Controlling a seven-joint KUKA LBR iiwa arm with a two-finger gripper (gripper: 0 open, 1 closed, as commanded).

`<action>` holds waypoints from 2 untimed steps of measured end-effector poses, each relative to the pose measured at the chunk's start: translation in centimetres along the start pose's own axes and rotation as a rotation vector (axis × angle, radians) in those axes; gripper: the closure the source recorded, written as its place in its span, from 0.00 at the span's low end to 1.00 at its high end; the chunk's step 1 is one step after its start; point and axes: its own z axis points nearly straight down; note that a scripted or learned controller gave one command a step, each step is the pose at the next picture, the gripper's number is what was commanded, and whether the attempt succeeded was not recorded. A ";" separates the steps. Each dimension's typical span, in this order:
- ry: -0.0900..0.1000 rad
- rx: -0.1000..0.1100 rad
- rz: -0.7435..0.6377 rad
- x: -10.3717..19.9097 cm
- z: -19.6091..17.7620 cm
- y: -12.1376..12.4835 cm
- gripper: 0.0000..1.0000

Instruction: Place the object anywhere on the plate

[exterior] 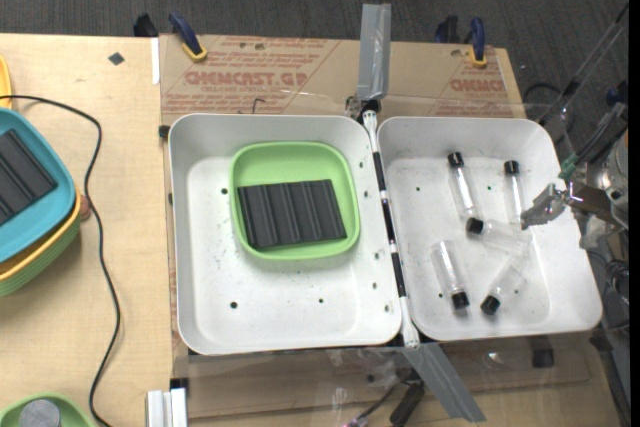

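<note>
A green square plate (247, 167) sits in the left white bin (200, 295), toward its back. On the plate lies a black ribbed rectangular pad (292, 213), flat and roughly centred. Several clear tubes with black caps lie in the right bin (560, 320): one (464, 192) and another (513, 187) near the back, two more (448, 273) (506, 279) toward the front. My gripper (548, 207) reaches in low at the right bin's right side, next to the back-right tube and above a tube lying across the middle. Nothing visible hangs from it.
A cardboard sheet (250, 75) clamped with blue clips lies behind the bins. Stacked teal and green trays (40, 205) stand at the far left on the wooden bench, with a black cable (105, 245) running past them. A grey strip (374, 55) stands between the bins at the back.
</note>
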 end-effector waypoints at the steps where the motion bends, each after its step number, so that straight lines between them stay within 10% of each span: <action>1: 0.000 -0.001 0.132 -0.9 -1.9 -0.5 0.00; 2: 0.000 0.001 0.407 -3.0 -4.1 0.2 0.00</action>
